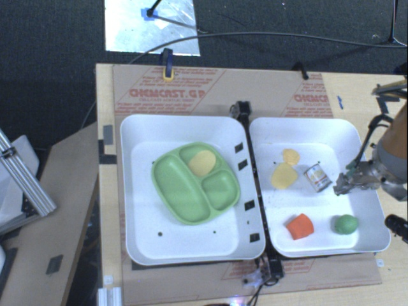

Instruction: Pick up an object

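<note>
The bench (pixel 210 88) is a tan board w/ red print, taking up most of the view, dark floor around it. On it sit two white bins side by side: left bin (pixel 137 190) and right bin (pixel 331 132), touching along a black-clipped seam down the middle. The arm (pixel 392 152) comes in from the right edge, grey, over the right bin's right wall. Next in size, a green divided plate (pixel 178 187) lies tilted in the middle of the left bin; a pale yellow lump (pixel 203 163) rests in its upper compartment. In the right bin, approx. centre-left, a yellow piece (pixel 284 175) lies just below a smaller yellow piece (pixel 291 156), nearly touching. An orange block (pixel 299 226) sits near the front wall, w/ a green ball (pixel 345 224) to its right, well apart from it. A small silver can (pixel 317 176) lies on its side just right of the larger yellow piece. The claw (pixel 347 182) hangs low just right of the can, near it but apart; nothing is seen between its tips, and open vs. closed can't be told at this res.
</note>
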Motion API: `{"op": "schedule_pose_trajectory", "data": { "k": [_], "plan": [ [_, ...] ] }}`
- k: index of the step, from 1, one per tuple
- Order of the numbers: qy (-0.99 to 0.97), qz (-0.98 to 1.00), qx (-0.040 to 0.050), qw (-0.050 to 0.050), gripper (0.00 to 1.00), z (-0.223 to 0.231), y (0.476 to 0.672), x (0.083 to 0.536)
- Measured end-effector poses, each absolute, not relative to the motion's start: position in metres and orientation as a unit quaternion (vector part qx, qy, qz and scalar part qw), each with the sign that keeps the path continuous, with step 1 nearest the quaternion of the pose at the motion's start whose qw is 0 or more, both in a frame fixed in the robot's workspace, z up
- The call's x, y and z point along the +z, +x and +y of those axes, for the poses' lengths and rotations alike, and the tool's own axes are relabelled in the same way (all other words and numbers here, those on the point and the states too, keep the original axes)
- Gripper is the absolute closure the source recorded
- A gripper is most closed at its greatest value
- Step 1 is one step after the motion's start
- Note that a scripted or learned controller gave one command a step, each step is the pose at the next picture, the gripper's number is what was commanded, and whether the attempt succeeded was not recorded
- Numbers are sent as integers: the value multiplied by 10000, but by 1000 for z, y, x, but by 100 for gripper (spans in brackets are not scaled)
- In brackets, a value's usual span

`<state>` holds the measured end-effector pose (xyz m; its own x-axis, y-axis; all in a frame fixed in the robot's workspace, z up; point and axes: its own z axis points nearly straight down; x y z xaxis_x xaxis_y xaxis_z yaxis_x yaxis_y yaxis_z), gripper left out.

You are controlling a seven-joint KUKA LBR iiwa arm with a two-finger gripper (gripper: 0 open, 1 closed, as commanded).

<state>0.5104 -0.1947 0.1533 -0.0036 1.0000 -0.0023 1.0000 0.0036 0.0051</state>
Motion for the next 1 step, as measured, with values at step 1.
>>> {"op": "schedule_pose_trajectory", "data": {
  "k": [1],
  "plan": [
    [7056,7086,12,25,100,-194,502,204]
  ]
}}
